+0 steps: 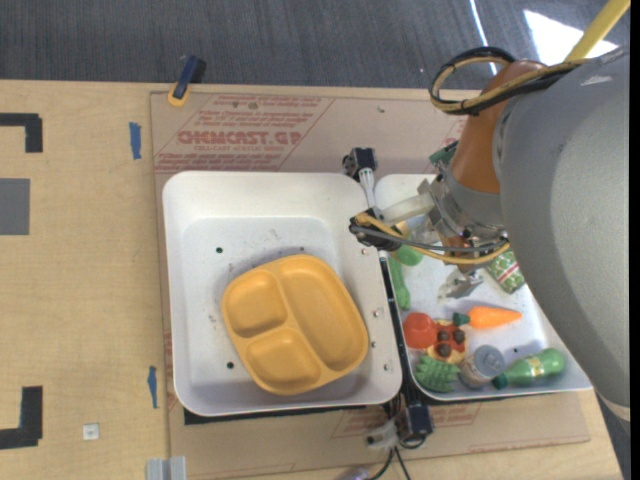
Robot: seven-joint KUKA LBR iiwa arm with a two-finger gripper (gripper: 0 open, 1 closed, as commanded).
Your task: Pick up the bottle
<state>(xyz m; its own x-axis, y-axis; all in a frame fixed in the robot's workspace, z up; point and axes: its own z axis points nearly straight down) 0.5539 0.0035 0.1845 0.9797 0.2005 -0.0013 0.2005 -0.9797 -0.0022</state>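
Hanging over the right bin [560, 386], the gripper [462, 284] sits mid-bin, likely lining up a grasp; whether it is spread or closed I cannot tell; the bottle [532, 369] lies on its side near the front edge, untouched, beside the carrot [492, 317].

Two bins side by side on the bench [90, 268]. In the left bin [190, 208], a divided plate [293, 323], toward the near side. In the right bin [560, 383], the bottle [528, 369] at the near right corner, a carrot [492, 317] just behind it, small toys [437, 353] to its left. Above the far part of this bin, the gripper [462, 283].
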